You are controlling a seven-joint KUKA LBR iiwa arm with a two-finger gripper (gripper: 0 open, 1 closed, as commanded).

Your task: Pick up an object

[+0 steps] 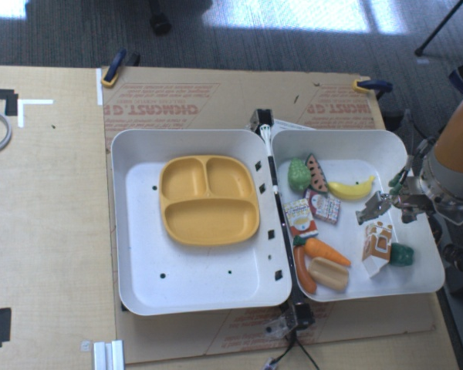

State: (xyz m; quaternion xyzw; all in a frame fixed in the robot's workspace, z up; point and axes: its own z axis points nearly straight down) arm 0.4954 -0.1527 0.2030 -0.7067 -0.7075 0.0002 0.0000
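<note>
The right bin (386,149) holds several toy foods: a yellow banana (350,189), a green vegetable (298,174), a watermelon slice (316,175), two small printed packets (300,213) (325,207), an orange carrot (326,250), a hot dog (324,273), a small white and orange carton (376,243) and a green piece (402,255). My gripper (374,209) hangs over the right part of this bin, just above the carton and right of the banana. It is open, with nothing between its fingers.
The left bin (131,230) holds a yellow divided plate (209,200). The arm (451,160) comes in over the right bin's right wall. Cardboard (162,102) lies under both bins, and clamps sit at its far corners.
</note>
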